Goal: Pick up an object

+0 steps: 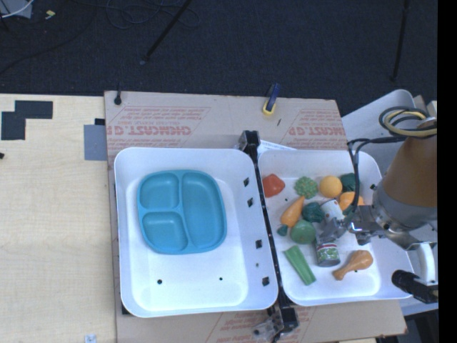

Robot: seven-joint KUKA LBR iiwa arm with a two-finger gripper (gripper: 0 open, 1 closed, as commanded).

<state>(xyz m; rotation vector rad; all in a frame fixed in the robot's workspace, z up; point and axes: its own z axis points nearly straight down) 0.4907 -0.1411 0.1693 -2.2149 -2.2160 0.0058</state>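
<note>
The right bin (371,286) holds several toy foods: a red piece (273,185), a broccoli (306,186), an orange (330,186), a carrot (291,211), a round green piece (303,231), a long green pod (300,264), a small can (328,253) and a tan drumstick (353,263). My gripper (333,227) reaches in from the right and hangs low over the middle of this pile, just above the can and right of the round green piece. Nothing is visibly lifted.
The left bin (178,284) holds a blue three-compartment tray (182,211). A black divider (258,220) separates the bins. The arm's orange band (415,170) and cables (403,120) hang over the right bin's right edge. A dark teal piece (348,182) lies by the far wall.
</note>
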